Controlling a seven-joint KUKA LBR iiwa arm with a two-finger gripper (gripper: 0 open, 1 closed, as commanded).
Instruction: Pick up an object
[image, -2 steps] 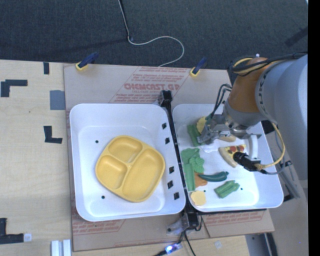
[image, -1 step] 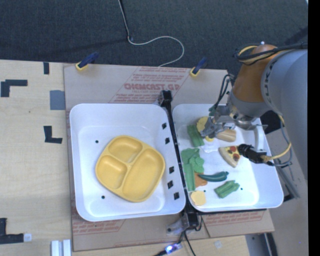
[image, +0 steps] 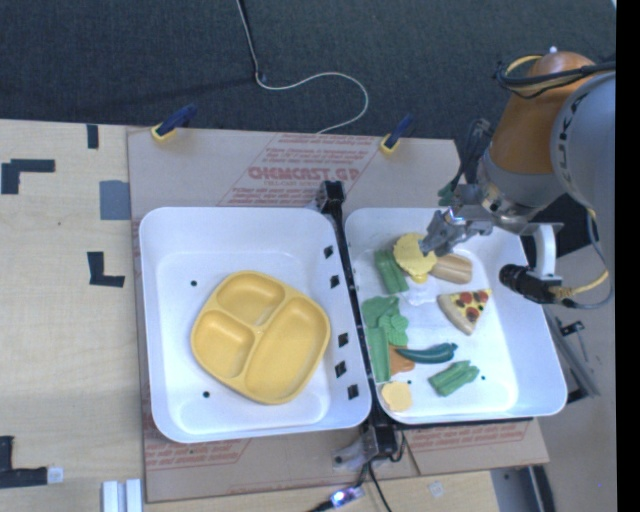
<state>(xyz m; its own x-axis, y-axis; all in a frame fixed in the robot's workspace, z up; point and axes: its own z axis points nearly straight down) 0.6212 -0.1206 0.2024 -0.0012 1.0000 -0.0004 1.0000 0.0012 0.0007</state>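
Observation:
The right bin (image: 530, 395) holds several toy foods: a yellow piece (image: 411, 254), a tan bread roll (image: 453, 268), a pizza slice (image: 465, 309), green leafy pieces (image: 384, 318), a dark green pepper (image: 432, 352), a green pod (image: 454, 378) and a yellow disc (image: 397, 397). My gripper (image: 437, 238) reaches down from the right into the bin's back part, its tip right above the yellow piece and beside the roll. The fingertips blend with the toys beneath them.
The left bin (image: 165, 250) carries a yellow divided plate (image: 261, 335). A black divider (image: 345, 290) runs between the bins. Blue-yellow clamps (image: 173, 122) (image: 396, 132) sit at the cardboard's back edge, and a white cable (image: 310, 80) loops behind.

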